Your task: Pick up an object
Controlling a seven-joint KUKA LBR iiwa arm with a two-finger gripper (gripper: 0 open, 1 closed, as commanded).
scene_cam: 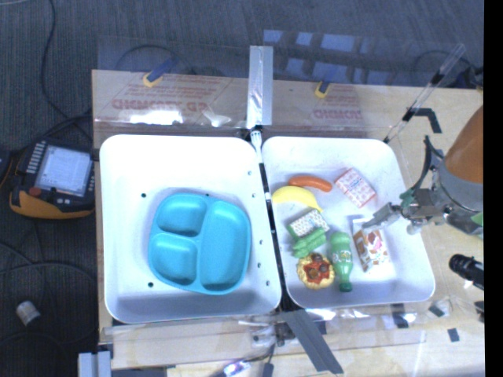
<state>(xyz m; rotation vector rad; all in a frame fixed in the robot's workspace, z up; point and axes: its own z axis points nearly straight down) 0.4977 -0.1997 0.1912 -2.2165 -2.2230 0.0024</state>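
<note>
Over the right bin's [397,167] right rim, the gripper [385,215] is seen reaching in; whether it is spread or pressed together cannot be told.

Nearest the camera, relative to the green bottle [341,259] in the right bin, a small toy pizza [315,270] is seen touching its left side, and a red-and-white snack packet [372,249] lies just to its right, under the gripper's tip. Just beyond the bottle, to its left, a green patterned box [307,225] is found, with a yellow banana [296,197] and an orange hot dog [309,183] farther back. A pink-and-white carton [354,187] lies behind the bottle, slightly right. Well to the bottle's left, a blue divided tray [200,240] is held in the left bin [126,163].
</note>
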